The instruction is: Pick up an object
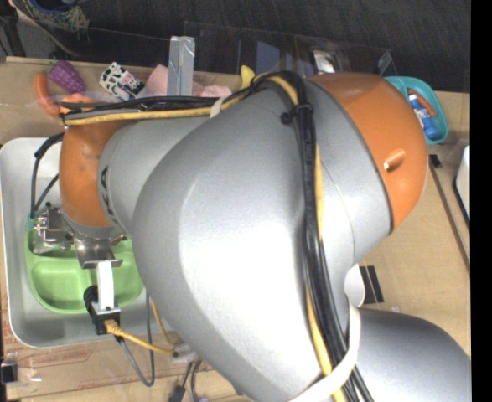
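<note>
One smooth green plastic dish [57, 287] lies in the left white bin [15, 224], under the wrist, where the hand [78, 241] reaches down over it; whether that hand is spread or pinching, I cannot tell. Behind the bin, on the tabletop [11, 86], sit a purple toy [65, 78], a black-and-white spotted piece [118, 80] and something pink [157, 80]. Most else hides behind the arm's grey bulk [246, 241].

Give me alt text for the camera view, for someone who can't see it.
A grey arm with an orange band fills most of the frame, its wrist reaching down into the left white bin over a green object. Small colourful items lie behind the arm.
</note>
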Robot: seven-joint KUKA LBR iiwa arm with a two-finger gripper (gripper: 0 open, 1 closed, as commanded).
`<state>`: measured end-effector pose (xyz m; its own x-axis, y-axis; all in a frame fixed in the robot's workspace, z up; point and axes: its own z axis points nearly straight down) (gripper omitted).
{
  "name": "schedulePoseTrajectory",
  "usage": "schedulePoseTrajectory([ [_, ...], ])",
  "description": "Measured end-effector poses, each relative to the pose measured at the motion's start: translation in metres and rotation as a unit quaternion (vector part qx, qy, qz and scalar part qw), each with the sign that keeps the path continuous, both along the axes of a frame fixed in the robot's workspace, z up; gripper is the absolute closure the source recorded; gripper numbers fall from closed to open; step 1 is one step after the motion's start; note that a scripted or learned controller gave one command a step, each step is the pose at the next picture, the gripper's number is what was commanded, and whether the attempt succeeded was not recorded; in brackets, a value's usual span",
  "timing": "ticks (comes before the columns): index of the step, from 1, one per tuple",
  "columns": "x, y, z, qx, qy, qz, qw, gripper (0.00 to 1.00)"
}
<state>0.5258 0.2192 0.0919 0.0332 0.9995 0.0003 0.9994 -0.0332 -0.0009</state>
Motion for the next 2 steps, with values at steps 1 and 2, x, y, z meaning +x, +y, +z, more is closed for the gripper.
schedulePoseTrajectory([
  [1,0.049,-0.001,0.203,-0.0001,0.001,0.031,0.9995,0.0],
  [2,0.04,-0.059,0.171,-0.0003,0.002,0.066,0.9978,0.0],
])
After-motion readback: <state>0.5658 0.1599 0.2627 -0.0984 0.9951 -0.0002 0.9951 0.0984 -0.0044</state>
